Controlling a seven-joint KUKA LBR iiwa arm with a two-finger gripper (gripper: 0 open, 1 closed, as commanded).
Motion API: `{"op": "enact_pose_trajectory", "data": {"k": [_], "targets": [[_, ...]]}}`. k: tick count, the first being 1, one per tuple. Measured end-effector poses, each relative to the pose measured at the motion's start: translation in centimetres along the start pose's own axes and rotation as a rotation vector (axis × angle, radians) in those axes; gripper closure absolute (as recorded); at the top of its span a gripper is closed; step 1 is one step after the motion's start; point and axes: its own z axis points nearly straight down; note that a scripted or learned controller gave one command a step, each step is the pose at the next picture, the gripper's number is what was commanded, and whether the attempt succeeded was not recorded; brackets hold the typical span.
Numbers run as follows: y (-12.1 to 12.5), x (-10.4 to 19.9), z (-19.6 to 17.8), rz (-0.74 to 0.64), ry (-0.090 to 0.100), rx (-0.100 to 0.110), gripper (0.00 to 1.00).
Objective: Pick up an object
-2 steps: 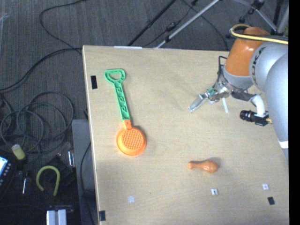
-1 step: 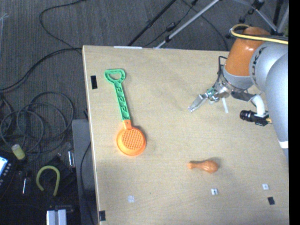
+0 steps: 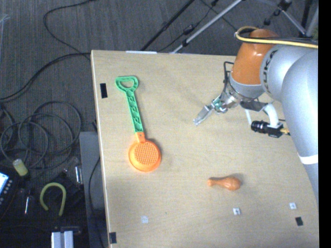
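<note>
Bench [image 3: 170, 76]: gripper [image 3: 199, 119] state unclear, near strainer [image 3: 138, 133] & orange gourd [image 3: 226, 182].

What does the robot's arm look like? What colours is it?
The arm is fat, round and smooth, mostly shiny grey. Above the wrist sits a rounded orange band, and a thin yellow cable loops over it. At the tip is a small, thin silver end effector with a bit of green on it. A small black part with a yellow tip sticks out beside the wrist.
</note>
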Motion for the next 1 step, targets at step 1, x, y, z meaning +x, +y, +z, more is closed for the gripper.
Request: {"op": "enact_pose_trajectory", "data": {"k": [1], "targets": [[0.11, 0.1, -0.92, 0.001, 0.002, -0.003, 1.0]]}}
